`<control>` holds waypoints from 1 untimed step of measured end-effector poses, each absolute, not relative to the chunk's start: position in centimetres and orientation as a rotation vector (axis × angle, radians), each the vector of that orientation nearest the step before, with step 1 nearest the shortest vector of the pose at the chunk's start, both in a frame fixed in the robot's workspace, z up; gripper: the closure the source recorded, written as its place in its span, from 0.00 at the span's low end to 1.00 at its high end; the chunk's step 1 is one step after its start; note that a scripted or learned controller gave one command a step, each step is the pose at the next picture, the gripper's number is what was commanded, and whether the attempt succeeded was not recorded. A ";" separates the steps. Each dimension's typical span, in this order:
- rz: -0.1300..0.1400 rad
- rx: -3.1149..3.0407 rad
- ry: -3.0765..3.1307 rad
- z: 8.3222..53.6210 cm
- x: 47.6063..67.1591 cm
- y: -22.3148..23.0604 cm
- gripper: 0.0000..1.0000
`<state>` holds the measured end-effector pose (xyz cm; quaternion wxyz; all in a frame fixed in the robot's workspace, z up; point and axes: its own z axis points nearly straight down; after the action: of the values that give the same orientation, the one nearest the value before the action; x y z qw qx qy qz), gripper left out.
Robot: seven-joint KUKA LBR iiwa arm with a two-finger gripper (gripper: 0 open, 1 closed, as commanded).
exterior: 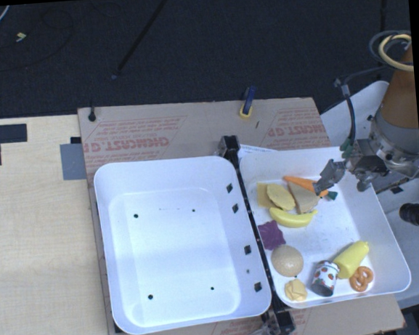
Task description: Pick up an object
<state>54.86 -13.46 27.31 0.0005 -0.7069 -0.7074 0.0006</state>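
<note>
**Q:** Jaws first, then: how do they stand?

**A:** Spread a little, with nothing between them. The gripper (pixel 327 183) reaches in from the right, its dark fingers (pixel 331 170) slanting down over the far part of the right bin (pixel 387 239), with a small teal piece at the tip.

**Q:** What lies under it?

**A:** An orange carrot (pixel 298 182), just left of the fingertips, close to them but not clasped. Beside the carrot sit two pale yellow slices (pixel 279 196) and a tan wedge (pixel 305 200), with a yellow banana (pixel 292 218) curved along their near side.

**Q:** And the rest of that bin?

**A:** Nearer the camera: a purple piece (pixel 271 233) by the left wall, a beige ball (pixel 287 260) below it, a small yellow lump (pixel 296 290), a blue, white and red item (pixel 323 277), a yellow-green fruit (pixel 351 257) and a brown pretzel (pixel 361 279).

**Q:** The other bin?

**A:** The left bin (pixel 111 208) stands touching the right one along a row of black clips (pixel 235 197). Both rest on a cardboard sheet (pixel 155 131).
</note>
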 end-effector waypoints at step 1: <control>0.008 -2.205 -2.222 18.1 55.4 -3.9 0.00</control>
<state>55.42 -3.94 18.14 0.0058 -0.7043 -0.7098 0.0026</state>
